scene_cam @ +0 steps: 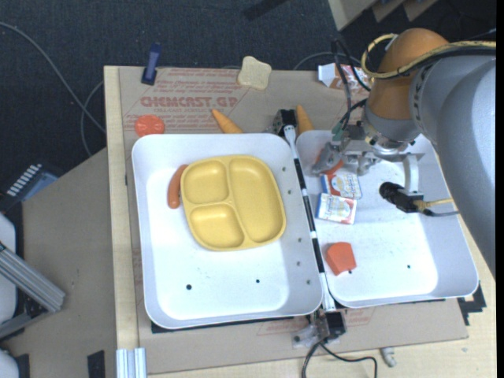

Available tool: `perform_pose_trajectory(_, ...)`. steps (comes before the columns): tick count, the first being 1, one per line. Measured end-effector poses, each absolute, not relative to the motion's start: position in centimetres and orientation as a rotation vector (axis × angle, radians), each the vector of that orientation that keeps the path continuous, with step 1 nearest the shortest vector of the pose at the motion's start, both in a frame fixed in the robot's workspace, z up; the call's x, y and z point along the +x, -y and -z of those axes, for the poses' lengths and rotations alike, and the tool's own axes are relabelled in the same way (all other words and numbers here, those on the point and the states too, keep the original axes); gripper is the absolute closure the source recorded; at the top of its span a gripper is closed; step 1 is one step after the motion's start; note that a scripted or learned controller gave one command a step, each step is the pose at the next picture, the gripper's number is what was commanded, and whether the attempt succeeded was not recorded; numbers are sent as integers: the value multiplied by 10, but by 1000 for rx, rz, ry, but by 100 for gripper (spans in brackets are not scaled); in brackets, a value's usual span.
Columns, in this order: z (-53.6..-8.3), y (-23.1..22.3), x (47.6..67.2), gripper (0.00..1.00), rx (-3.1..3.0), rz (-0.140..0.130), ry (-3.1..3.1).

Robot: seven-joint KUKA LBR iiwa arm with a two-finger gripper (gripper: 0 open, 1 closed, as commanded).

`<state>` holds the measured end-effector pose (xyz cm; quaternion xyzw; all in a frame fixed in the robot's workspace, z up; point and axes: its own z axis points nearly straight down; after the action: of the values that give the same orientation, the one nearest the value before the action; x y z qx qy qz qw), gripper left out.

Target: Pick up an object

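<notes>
The gripper [345, 157] hangs low over the right bin's [394, 250] eleven o'clock corner, likely because the white-and-red packets [337, 209] lie there; open or closed, I cannot tell.

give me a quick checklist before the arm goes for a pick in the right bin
1. Gripper over the right bin: ok, it hangs above the bin's far left corner.
2. Something within reach below: ok, two packets lie just on the near side of it.
3. Gripper already carrying something: cannot tell.
4. Orange block free for a grasp: ok, it lies alone, apart from the packets.
5. Room from the bin wall: not ok, probably; the gripper sits close to the wall between the bins.
6. Yellow plate out of the way: ok, it is in the left bin.
</notes>
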<state>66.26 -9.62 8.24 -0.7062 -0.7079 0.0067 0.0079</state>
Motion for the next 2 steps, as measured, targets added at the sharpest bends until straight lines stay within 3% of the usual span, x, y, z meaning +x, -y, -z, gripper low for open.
perform_pose_trajectory(2, -82, 116, 663, 0, -2209, -19, 2213)
